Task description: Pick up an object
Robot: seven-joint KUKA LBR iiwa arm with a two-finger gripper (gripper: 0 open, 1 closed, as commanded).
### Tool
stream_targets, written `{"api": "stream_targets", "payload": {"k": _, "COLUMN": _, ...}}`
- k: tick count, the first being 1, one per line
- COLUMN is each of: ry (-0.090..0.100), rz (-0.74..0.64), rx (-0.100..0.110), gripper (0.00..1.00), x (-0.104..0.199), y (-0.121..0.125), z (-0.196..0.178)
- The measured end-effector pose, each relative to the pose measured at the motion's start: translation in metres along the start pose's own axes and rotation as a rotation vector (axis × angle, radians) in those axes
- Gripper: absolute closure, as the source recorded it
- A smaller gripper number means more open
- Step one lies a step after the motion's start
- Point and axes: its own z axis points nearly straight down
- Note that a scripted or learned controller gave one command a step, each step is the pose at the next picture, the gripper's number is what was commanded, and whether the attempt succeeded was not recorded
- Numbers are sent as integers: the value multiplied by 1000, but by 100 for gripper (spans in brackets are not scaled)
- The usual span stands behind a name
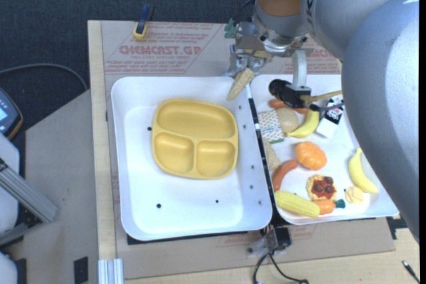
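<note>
Nearest the front edge of the bench, the right bin [373, 213] holds a corn cob [297, 203], a small pizza piece [321, 187], an orange fruit [311, 155] and a banana [362, 172] by its right wall. The left bin [133, 163] carries a yellow divided plate [196, 138] at its middle. Farther back, over the rims where the two bins meet, the gripper [243, 76] is closed on a pale yellow cone-shaped object [239, 84], which hangs tilted, its tip toward the left bin's far right corner.
</note>
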Motion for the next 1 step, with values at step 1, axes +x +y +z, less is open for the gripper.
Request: {"api": "stream_targets", "payload": {"k": 1, "ry": 1, "rz": 1, "rx": 6, "gripper": 100, "x": -5, "y": -13, "z": 3}}
